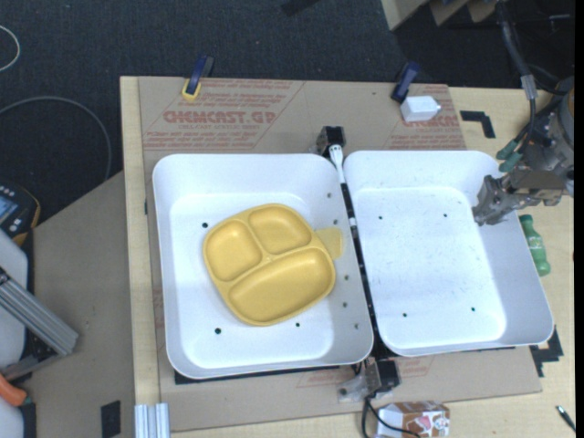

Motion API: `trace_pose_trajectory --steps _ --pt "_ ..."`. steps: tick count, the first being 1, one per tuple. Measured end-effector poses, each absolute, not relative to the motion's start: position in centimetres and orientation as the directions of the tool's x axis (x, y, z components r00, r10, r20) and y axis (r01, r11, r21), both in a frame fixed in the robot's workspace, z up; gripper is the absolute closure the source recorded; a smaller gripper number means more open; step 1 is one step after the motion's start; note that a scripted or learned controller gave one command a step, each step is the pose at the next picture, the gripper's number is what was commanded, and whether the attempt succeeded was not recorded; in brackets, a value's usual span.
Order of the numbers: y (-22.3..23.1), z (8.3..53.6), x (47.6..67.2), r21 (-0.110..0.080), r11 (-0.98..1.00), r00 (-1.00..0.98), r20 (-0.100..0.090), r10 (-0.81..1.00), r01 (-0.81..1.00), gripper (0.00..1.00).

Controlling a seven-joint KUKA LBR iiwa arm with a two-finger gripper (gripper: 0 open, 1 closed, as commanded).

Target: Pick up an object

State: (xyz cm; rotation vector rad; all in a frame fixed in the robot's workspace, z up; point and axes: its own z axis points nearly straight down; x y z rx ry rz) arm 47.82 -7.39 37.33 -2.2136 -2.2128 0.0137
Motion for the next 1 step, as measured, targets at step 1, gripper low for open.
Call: trace_pose_trajectory --steps 1 --pt "0.85 33.33 47.89 -0.007 0.009 -0.009 0.003 1.0 1.0 1.0"
